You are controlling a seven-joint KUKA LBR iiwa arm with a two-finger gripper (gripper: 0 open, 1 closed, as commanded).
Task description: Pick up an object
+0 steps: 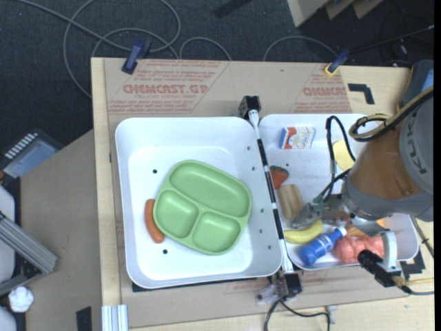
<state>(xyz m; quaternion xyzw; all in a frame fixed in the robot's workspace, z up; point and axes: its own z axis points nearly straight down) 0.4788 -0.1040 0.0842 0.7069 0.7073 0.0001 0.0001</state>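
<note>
The right bin (pixel 313 124) holds several objects. A red, white and blue carton (pixel 297 138) lies at its back, and an orange-red piece (pixel 278 177) sits by the left wall. In front of that lie a tan wooden cylinder (pixel 290 200), a yellow banana (pixel 302 234), a blue bottle with a white cap (pixel 320 247) and a pink object (pixel 357 248). My gripper (pixel 311 214) is low in this bin, just right of the cylinder and right above the banana. The arm's orange band (pixel 375 174) and wrist hide the bin's right half.
The left bin (pixel 134 143) carries a green divided plate (pixel 201 205) with an orange sausage-shaped toy (pixel 154 221) along its left side. A black divider clamp (pixel 251 106) sits between the bins. Cables (pixel 337 140) loop over the right bin's back.
</note>
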